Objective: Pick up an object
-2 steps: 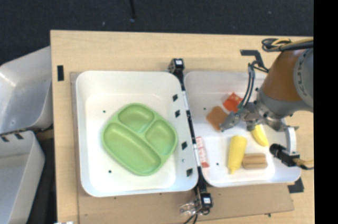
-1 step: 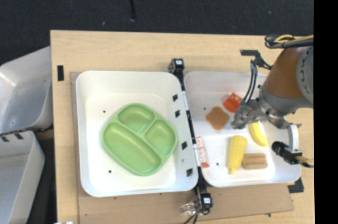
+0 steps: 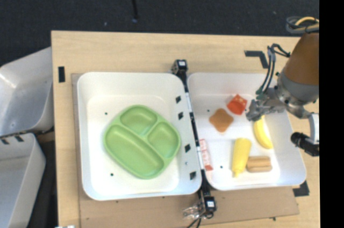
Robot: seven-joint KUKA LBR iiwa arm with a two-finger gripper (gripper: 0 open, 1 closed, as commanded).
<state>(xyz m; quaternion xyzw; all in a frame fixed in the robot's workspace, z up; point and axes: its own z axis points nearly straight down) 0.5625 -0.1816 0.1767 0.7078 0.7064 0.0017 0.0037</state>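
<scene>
Gripper [image 3: 257, 108] down low in the right bin [image 3: 215, 178], sitting just above the top end of the banana [image 3: 263, 133] and right beside the red piece [image 3: 236, 105]. Whether it's open or closed, I cannot tell from this angle, and nothing shows as held. Brown cookie-shaped piece [image 3: 221, 120] lies left of the banana, well inside the bin. Nearer the front edge, a yellow corn cob [image 3: 241, 155] stands lengthwise, touching a tan bread roll [image 3: 258, 164] to its right. Over in the left bin [image 3: 91, 178], a green divided plate [image 3: 142, 140] rests flat.
</scene>
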